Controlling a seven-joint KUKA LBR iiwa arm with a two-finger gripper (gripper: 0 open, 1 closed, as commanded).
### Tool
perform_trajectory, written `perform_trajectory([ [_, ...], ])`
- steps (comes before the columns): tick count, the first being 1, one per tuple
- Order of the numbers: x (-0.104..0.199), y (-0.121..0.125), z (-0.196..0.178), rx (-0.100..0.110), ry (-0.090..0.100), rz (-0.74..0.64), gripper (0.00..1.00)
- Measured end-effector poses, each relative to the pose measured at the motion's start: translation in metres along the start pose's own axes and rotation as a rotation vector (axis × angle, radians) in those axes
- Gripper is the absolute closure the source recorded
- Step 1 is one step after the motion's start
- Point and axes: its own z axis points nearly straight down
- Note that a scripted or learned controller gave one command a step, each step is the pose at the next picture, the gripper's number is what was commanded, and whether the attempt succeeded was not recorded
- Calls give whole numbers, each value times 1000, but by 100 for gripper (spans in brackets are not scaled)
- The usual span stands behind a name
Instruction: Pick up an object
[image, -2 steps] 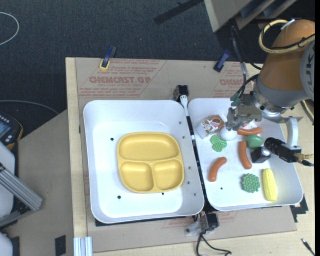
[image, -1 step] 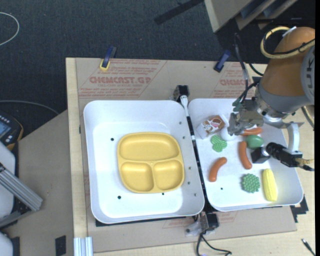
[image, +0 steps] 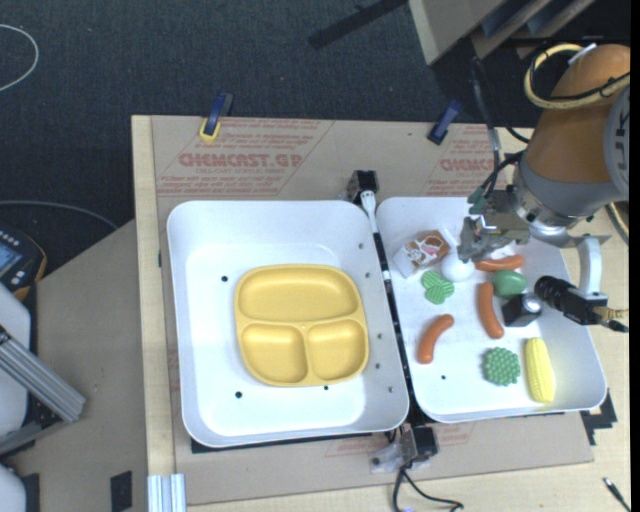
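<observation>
The yellow tray (image: 300, 325) fills the left bin (image: 190, 330), while in the right bin (image: 440, 400), beside a red sausage (image: 433, 338) and corn (image: 539, 368), the gripper (image: 478, 243) hangs over a white egg (image: 457, 268), grip state unclear.

2 shallow white plastic bins (image: 200, 300); yellow 3-section tray (image: 300, 324); 2 orange-red sausages (image: 434, 338); yellow corn cob (image: 539, 368); green bumpy veg (image: 501, 366); grey arm w/ orange band (image: 580, 90).

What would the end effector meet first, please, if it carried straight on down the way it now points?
Most likely the small white object directly beneath the end effector, in the right bin; the orange sausage lies just beside it. Depth is hard to judge.
</observation>
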Motion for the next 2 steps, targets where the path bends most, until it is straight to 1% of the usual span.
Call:
perform_trajectory([
  [1, 17, 5, 4, 1, 1, -1, 100],
  [2, 9, -6, -11, 0, 0, 1, 100],
])
